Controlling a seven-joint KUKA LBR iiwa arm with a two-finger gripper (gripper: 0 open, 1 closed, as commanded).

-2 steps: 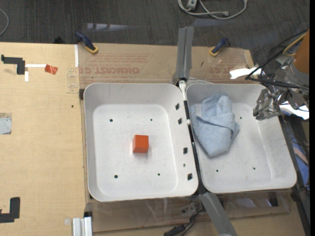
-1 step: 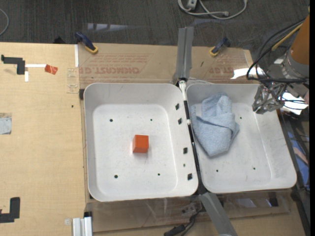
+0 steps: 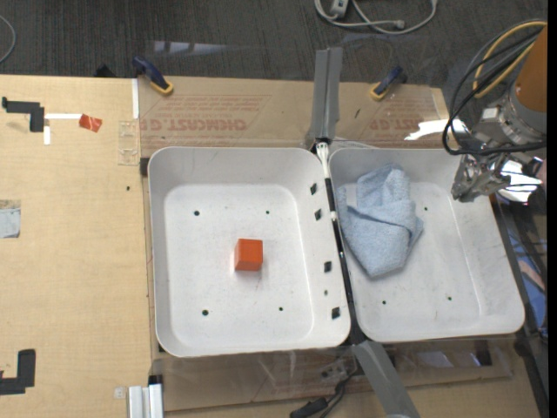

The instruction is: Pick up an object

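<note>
A small orange-red block [image 3: 249, 255] lies near the middle of the left white bin [image 3: 174, 233]. A crumpled light blue cloth [image 3: 380, 219] sits in the left half of the right bin [image 3: 487, 268], against the divider. My gripper [image 3: 473, 184] hangs over the right bin's upper right part, well to the right of the cloth and far from the block. Nothing shows between its tips.
The arm with its orange band and cables [image 3: 513, 77] comes in at the upper right. Cardboard [image 3: 226, 111] lies behind the bins, held by clamps [image 3: 152, 75]. A wooden board [image 3: 61, 233] with a small red piece [image 3: 90, 123] flanks the left bin.
</note>
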